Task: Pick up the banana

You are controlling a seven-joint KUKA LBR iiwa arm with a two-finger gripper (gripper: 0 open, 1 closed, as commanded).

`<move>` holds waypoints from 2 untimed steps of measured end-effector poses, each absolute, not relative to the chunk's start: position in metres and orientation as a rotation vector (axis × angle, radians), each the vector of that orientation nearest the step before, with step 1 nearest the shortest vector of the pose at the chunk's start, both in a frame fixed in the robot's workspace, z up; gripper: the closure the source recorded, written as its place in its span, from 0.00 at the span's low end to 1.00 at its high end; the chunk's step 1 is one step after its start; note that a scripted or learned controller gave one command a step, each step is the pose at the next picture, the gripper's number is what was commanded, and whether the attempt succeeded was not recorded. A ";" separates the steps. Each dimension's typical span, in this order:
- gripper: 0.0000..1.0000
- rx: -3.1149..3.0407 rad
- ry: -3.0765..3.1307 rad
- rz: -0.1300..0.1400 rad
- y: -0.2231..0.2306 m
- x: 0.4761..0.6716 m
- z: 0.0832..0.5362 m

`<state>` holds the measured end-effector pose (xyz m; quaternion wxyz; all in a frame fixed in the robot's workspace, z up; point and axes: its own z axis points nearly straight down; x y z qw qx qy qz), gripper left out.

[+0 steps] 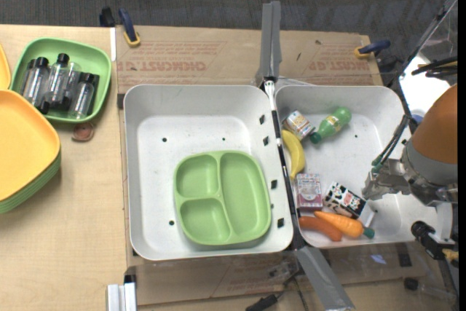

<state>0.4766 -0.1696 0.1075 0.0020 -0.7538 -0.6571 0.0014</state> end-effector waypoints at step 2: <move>1.00 -2.319 -2.118 0.003 -0.218 0.496 0.091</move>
